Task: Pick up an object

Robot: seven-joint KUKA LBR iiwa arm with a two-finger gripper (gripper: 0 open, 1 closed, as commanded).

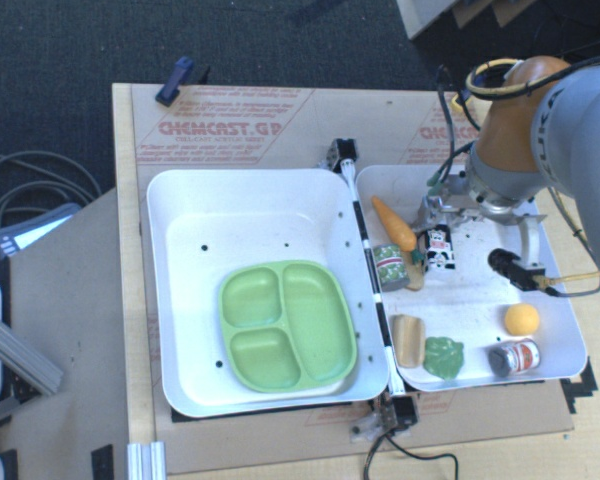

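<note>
My gripper [438,230] hangs low over the back left part of the right bin [570,340]. Right under it is a small black-and-white carton [440,251], and the view does not settle whether the two touch. An orange carrot [395,224] lies just left of the gripper. A green-and-white packet [389,266] and a short brown stick [416,268] lie in front of the carrot.
Along the right bin's front edge lie a tan block [408,340], a green leafy toy [443,356], an orange ball [521,319] and a small can [516,357]. The left bin [180,218] holds a green divided plate [285,323].
</note>
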